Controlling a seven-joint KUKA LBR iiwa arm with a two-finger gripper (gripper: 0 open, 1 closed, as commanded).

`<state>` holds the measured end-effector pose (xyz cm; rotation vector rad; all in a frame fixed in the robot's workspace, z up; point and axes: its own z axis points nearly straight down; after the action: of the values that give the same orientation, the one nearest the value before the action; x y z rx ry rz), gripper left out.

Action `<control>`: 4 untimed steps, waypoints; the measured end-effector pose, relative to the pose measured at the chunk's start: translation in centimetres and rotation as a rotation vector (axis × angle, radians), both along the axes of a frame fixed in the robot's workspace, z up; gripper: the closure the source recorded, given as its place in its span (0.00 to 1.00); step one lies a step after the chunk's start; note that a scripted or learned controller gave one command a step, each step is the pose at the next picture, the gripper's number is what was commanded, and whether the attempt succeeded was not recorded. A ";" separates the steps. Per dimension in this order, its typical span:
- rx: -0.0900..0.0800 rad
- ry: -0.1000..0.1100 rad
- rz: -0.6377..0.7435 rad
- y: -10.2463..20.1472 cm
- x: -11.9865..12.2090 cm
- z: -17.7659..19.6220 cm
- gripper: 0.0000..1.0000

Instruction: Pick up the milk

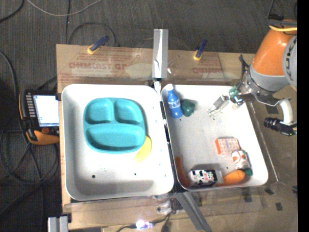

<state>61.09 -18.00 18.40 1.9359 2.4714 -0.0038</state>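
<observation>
The milk is a small black-and-white carton lying on its side near the front edge of the right bin. My gripper hangs over the far right part of that bin, well behind the milk and a little to its right. Nothing shows in the gripper. The grey and orange arm comes in from the upper right corner.
A carrot lies just right of the milk, with a small red-and-white can and an orange-and-white box behind it. A blue bottle and a green item sit at the back left. The left bin holds a teal divided plate and a banana.
</observation>
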 end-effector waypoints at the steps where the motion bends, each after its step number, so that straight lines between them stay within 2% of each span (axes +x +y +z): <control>1: -0.003 0.001 0.001 0.0 0.0 0.9 1.00; 2: 0.001 0.002 0.134 0.4 -2.2 -1.0 1.00; 3: 0.002 -0.001 0.184 1.5 1.6 1.3 1.00; 4: 0.001 0.001 0.480 0.3 0.7 -0.1 1.00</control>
<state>61.76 -17.72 18.33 1.2926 2.8614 -0.0028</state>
